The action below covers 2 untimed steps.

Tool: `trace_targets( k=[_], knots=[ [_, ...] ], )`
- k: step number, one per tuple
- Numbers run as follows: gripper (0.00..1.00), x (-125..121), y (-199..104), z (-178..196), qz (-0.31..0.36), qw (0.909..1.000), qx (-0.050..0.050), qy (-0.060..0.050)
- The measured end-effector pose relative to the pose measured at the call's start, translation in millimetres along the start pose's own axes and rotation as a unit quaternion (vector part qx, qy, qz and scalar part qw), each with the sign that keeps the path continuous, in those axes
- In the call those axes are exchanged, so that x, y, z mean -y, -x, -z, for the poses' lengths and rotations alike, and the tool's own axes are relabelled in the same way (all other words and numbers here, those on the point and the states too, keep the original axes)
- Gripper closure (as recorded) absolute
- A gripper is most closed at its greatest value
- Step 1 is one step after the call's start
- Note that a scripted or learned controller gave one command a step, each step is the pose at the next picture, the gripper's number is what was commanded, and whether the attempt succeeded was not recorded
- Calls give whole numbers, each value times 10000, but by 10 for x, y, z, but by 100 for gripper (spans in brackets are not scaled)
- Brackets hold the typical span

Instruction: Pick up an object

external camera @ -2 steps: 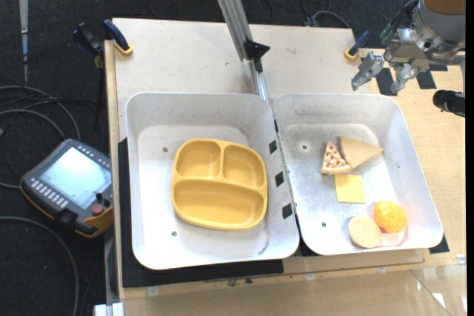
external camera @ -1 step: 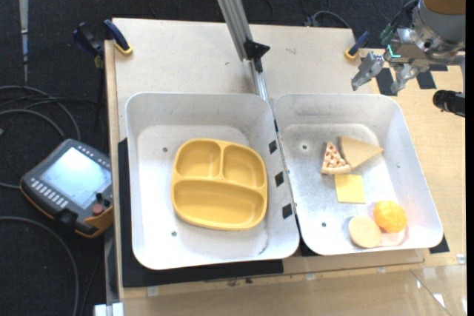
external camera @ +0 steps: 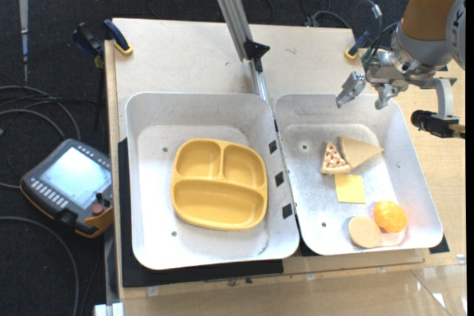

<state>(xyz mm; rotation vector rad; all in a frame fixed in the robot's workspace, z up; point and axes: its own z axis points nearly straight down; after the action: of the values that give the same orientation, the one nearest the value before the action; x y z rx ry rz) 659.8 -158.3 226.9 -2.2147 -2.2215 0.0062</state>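
Observation:
My gripper (external camera: pixel 364 97) hangs open above the back edge of the right bin (external camera: pixel 311 122), nothing between its fingers. Below and in front of it lie a pizza slice (external camera: pixel 334 158), a tan wedge (external camera: pixel 360 149), a yellow cheese square (external camera: pixel 349 189), an orange fruit (external camera: pixel 389 217) and a tan round cookie (external camera: pixel 364 232). The pizza slice and wedge touch each other near the bin's middle. The orange and cookie sit together at the front right corner.
A yellow divided plate (external camera: pixel 220 183) rests in the left bin (external camera: pixel 148 159). A slanted metal pole (external camera: pixel 233 7) rises from between the bins' back edge. A teach pendant (external camera: pixel 70 185) lies on the floor at left. Clamps (external camera: pixel 118 39) hold the bench's back corners.

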Motion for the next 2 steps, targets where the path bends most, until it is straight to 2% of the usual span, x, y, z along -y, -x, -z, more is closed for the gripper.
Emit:
trace_targets(
  k=[1,2],
  knots=[
    [0,-14,96,-525,-18,10000,5,9],
    [0,-26,52,-965,0,10000,3,10]
  ],
)
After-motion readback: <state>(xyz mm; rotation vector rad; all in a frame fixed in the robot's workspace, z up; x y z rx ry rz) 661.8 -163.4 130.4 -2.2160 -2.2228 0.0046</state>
